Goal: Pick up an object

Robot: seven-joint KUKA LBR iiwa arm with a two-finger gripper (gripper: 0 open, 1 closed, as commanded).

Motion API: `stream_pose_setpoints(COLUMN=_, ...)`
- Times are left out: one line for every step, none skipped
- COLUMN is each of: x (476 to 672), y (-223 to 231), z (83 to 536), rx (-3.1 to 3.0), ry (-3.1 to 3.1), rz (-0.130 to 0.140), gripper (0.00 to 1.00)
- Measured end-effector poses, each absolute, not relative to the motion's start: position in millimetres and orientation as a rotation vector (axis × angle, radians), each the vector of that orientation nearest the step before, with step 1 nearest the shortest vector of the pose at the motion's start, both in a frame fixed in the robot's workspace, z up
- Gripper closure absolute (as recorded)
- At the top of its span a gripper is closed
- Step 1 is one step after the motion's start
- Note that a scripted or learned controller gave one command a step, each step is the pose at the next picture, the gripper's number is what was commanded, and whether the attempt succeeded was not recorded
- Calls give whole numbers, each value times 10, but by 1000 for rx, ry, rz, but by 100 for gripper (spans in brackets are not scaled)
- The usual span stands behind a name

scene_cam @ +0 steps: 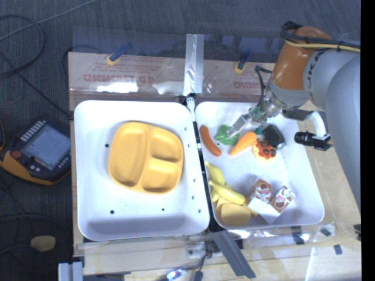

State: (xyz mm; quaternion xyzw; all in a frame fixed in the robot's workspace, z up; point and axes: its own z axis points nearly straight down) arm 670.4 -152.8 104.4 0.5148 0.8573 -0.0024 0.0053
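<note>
- The gripper (243, 123) hangs low over the right bin (304, 183), at about 11 o'clock of that bin's floor, its tip just above the green toy (224, 135).
- Whether it is clenched or released, nobody can tell from this angle; nothing is plainly seen in its grasp.
- At 5 o'clock from the tip, the orange carrot (242, 143) lies tilted, its thick end near the gripper and touching the green toy's edge.
- At 8 o'clock, the red-orange sausage (210, 141) lies slanted just beside the bin's left wall.
- At 4 o'clock of the tip sits a black block (272, 136), and just below it a small red-and-orange toy (265, 150).
- Further down, at 6 o'clock, the yellow bananas (223, 190) rest against a yellow bun-like piece (235, 213).
- At 5 o'clock, two brown-and-white cartons (270, 196) lie side by side near the front wall.
- Up at 2 o'clock, the arm's orange band (292, 63) leads back to the grey arm (343, 92).
- Over at 9 o'clock, the left bin (94, 204) holds a yellow divided tray (145, 156), well apart from the gripper.
</note>
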Motion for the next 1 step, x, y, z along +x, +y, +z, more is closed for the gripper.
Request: stream_pose_setpoints(x=6511, y=-1262, z=894, rx=1501, ry=2747, rz=-1, gripper=0)
